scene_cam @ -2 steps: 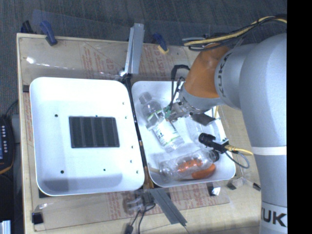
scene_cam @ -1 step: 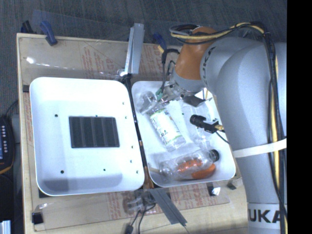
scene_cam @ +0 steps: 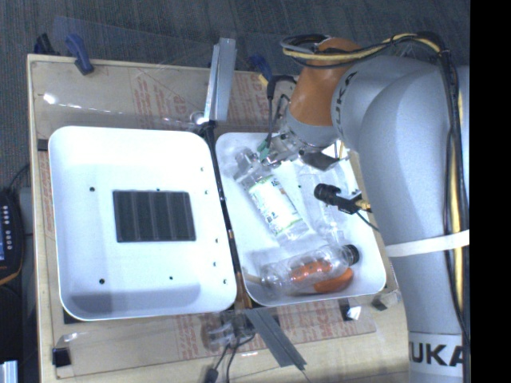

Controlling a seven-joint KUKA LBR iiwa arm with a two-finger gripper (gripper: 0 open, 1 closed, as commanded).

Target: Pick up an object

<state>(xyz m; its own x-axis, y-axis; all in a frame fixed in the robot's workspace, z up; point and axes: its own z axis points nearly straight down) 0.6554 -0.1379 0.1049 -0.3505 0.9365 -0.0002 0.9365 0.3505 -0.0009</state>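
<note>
White right bin [scene_cam: 371, 282], largest item we log, holds a clear labelled bottle [scene_cam: 275, 204] at centre and an orange-tinged clear bottle [scene_cam: 313, 268] toward six o'clock. Gripper [scene_cam: 275, 148] sits at the labelled bottle's twelve o'clock end; its finger spread we cannot tell.

The bench [scene_cam: 120, 86] is a pale board with faint red print on its top, set over dark floor. Two shallow white bins sit directly on it, side by side and nearly touching along their inner edges. The left bin [scene_cam: 72, 206] has a dark grated panel [scene_cam: 154, 215] in its floor. The right bin [scene_cam: 371, 282] is the smaller. A blue clamp [scene_cam: 79, 57] grips the far left edge of the bench, and a grey metal bar [scene_cam: 219, 78] stands between the bins at the far side.
</note>
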